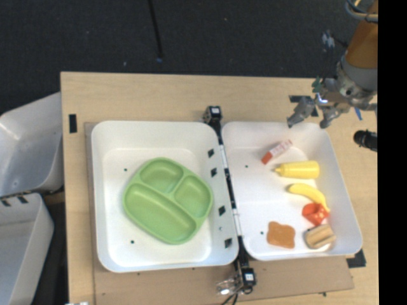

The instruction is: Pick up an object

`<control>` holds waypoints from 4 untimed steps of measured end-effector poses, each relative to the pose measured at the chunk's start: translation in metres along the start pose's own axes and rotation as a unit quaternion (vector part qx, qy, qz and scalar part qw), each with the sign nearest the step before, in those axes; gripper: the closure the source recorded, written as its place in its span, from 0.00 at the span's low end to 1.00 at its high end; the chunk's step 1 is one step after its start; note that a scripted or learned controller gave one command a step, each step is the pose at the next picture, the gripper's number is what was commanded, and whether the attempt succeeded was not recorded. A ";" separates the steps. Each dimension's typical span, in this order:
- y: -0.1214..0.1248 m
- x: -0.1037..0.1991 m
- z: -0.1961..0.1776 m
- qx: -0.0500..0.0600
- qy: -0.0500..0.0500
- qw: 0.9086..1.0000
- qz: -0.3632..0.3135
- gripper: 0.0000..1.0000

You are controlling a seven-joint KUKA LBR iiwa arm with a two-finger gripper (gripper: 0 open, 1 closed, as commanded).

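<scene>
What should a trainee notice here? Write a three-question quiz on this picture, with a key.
1. True or false: the green plate lies in the right bin.
2. In the right bin, which lies nearest the gripper? A banana; B red-and-white tube; C brown piece.
3. Fill in: the gripper holds ____.
Key: 1 false, the green plate lies in the left bin; 2 B; 3 nothing.

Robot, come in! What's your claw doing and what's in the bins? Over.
Gripper open above right bin's far edge, holding nothing. Banana untouched in right bin. Nothing blocking.
</scene>
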State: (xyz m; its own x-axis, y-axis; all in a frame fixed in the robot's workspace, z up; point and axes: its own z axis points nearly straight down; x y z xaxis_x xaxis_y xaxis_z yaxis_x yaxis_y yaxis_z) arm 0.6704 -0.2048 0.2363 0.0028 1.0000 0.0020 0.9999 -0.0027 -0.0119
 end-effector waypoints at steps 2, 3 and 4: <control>0.004 0.003 0.053 -0.004 -0.002 1.000 -0.003 0.00; 0.003 0.009 0.106 -0.005 -0.002 1.000 -0.004 0.00; 0.004 0.008 0.136 -0.005 -0.002 1.000 -0.005 0.00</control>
State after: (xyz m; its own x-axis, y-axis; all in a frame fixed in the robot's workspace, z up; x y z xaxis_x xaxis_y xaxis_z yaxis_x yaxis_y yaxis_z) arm 0.6723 -0.1964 0.0999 -0.0066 1.0000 -0.0019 1.0000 0.0066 -0.0013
